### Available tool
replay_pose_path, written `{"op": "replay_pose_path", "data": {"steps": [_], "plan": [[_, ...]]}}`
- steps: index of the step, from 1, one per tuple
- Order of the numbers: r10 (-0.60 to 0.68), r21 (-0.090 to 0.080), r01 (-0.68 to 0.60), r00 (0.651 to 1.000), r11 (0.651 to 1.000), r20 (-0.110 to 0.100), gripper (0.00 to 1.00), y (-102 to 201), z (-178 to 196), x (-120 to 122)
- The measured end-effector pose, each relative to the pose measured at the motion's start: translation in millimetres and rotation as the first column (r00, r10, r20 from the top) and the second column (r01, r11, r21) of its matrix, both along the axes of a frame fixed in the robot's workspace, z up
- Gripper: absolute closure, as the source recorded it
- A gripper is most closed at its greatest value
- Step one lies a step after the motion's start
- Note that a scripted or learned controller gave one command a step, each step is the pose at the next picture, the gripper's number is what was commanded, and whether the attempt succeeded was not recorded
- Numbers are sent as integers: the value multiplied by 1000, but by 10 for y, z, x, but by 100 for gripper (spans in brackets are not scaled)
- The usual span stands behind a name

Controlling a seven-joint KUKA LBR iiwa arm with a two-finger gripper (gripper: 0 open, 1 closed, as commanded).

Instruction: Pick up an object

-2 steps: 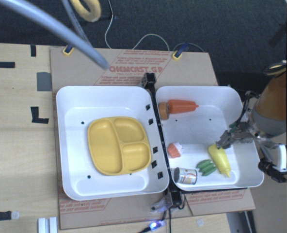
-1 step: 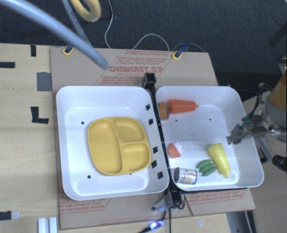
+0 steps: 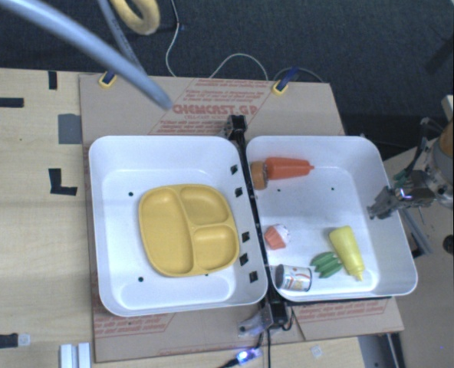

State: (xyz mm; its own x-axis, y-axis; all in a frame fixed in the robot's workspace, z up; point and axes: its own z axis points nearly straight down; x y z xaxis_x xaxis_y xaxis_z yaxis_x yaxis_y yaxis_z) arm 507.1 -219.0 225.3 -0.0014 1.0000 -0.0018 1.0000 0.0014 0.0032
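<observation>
The right bin (image 3: 365,159) holds an orange carrot-shaped toy (image 3: 288,167) near its far left corner. A small pink-and-white piece (image 3: 275,237) lies by the divider. Toward the near side are a yellow bottle (image 3: 347,251), a green pod-like toy (image 3: 327,264) and a silver can (image 3: 294,278) on its side. My gripper (image 3: 388,202) hangs over the right bin's right rim, apart from every object; nothing shows in it.
The left bin (image 3: 108,205) holds a yellow divided plate (image 3: 189,228). A black divider (image 3: 246,213) runs between the bins. Both bins rest on a cardboard sheet (image 3: 212,106). A grey pole (image 3: 74,29) crosses the top left.
</observation>
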Motion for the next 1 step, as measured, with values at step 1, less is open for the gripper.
{"op": "replay_pose_path", "data": {"steps": [1], "plan": [[4, 4, -4, 1000, 1000, -4, 100, 486, -102, 172]]}}
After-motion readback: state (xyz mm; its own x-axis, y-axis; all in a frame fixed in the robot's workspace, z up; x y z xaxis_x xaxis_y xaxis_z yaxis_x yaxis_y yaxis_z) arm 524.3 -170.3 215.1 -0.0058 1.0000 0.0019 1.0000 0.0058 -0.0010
